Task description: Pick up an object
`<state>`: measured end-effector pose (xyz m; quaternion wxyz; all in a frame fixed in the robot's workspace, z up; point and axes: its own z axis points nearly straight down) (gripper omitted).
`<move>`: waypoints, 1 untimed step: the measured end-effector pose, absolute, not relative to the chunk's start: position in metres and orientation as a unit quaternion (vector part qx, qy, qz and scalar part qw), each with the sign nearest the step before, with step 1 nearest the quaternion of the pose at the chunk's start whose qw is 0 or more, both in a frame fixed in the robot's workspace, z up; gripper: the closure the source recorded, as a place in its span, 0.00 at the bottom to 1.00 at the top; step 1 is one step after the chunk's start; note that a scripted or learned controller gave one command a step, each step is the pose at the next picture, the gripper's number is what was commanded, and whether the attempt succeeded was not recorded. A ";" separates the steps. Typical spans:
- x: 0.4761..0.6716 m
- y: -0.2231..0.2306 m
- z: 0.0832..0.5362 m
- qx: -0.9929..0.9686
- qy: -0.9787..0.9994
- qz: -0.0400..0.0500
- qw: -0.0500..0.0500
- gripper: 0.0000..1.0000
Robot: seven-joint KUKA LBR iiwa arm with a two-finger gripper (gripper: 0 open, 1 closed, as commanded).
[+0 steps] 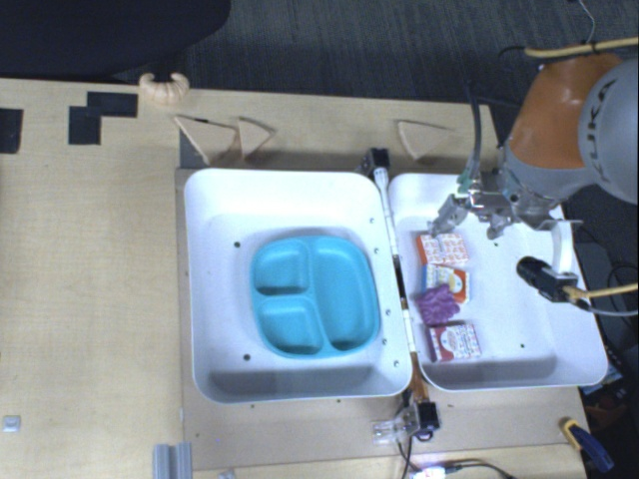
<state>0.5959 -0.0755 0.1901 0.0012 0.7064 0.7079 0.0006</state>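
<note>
My gripper hangs over the back of the right bin, its fingers spread apart with nothing between them. Just in front of it lies a red and white packet. Below that comes an orange and white packet, then a purple crumpled thing, then another red and white packet near the bin's front. All lie along the left side of that bin.
The left bin holds a blue divided tray. The right half of the right bin is bare white floor. A ridge separates the two bins. Cables and small clips sit at the bench's front edge.
</note>
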 end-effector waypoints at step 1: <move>0.573 -0.107 0.098 0.706 0.708 0.004 0.004 0.00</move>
